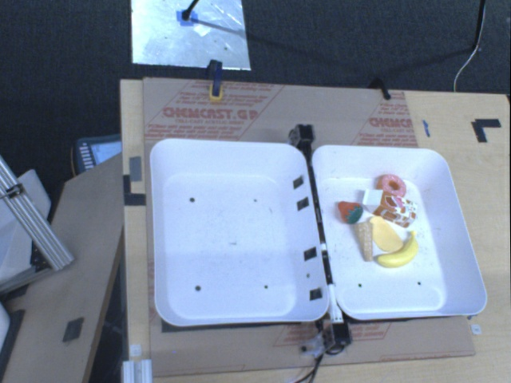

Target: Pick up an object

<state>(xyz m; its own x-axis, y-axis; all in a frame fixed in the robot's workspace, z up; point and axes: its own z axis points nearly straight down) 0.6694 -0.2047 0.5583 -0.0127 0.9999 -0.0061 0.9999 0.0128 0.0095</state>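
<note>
Two shallow white bins sit side by side on a cardboard-covered bench. The left bin [231,230] holds nothing that can be made out, while the right bin [447,286] carries a small cluster of toy food near its middle. A pink donut [391,185] lies at the far end of the cluster, touching a red-and-white piece [397,210] just below it. A white block [373,197] sits beside those, with a red and green piece [350,211] to its left. Nearer the camera, a tan cone [365,239] lies next to a pale yellow wedge [386,233], and a yellow banana [398,254] curves around the wedge's near edge.
</note>
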